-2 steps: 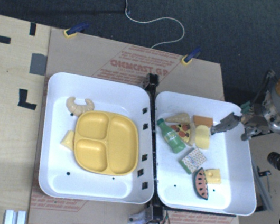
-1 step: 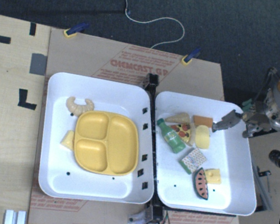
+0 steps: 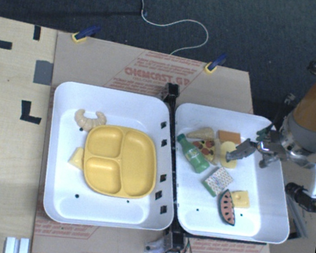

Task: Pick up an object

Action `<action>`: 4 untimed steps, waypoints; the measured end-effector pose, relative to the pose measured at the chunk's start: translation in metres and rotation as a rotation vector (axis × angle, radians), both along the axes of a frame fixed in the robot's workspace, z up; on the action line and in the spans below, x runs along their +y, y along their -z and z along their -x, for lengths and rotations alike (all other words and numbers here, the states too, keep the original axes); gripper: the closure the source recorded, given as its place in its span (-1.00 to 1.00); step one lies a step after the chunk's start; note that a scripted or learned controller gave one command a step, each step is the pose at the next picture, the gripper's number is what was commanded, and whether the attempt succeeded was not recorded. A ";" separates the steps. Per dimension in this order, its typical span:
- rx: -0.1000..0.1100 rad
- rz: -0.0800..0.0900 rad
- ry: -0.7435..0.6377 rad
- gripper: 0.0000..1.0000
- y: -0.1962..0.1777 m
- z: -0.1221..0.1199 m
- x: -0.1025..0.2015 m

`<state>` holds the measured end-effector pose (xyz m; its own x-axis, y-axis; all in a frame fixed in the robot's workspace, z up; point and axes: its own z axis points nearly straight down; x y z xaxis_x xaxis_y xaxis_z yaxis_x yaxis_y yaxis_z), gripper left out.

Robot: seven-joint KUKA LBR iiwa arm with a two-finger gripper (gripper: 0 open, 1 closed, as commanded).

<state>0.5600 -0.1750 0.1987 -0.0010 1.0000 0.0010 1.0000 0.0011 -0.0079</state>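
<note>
gripper (image 3: 232, 156) amid crowded right bin (image 3: 268, 191)

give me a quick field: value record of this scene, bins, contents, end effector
left bin: yellow divided plate, croissant, yellow wedge
right bin: green bottle, pizza slice, orange block, watermelon slice, cracker, cheese cube
end effector: low over the right bin's upper part, by a pale yellow piece
grasp: cannot tell

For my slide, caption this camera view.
KUKA gripper reaches over toy food in the right bin; a yellow divided plate sits in the left bin.
</note>
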 end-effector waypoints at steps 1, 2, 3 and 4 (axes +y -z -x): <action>0.000 0.000 -0.001 -1.00 0.063 -0.004 -0.001; -0.006 0.002 -0.001 -1.00 0.116 -0.004 0.000; -0.008 0.003 -0.001 1.00 0.103 -0.004 0.000; -0.011 0.002 0.001 1.00 0.045 0.000 -0.007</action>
<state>0.5595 -0.1816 0.1542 0.0002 1.0000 -0.0012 1.0000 -0.0002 0.0029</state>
